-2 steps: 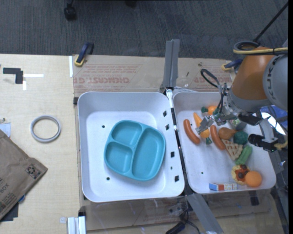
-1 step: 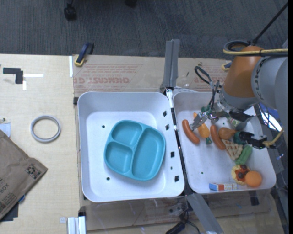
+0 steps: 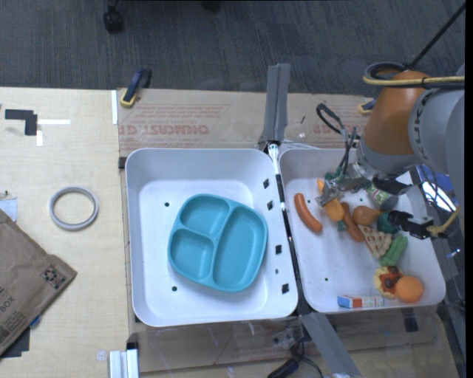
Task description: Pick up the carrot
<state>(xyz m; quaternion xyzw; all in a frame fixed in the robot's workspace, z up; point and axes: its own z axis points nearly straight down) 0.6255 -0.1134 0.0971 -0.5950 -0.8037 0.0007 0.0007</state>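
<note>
Across the far side you see a dark grey carpeted floor (image 3: 222, 37), with a black caster wheel (image 3: 113, 18) at the far left. Nearer, the bench top (image 3: 59, 148) is pale wood, and a brown cardboard sheet (image 3: 192, 118) printed with red lettering lies flat on it beyond the two bins. On the left of the bench you have a roll of tape (image 3: 73, 207), a black L-shaped mark (image 3: 22, 119) beside a white strip, and the corner of a brown cardboard box (image 3: 26, 284) at the near left. A blue and yellow clamp (image 3: 135, 85) grips the bench's far edge. Lighting is even, without hard shadows.
</note>
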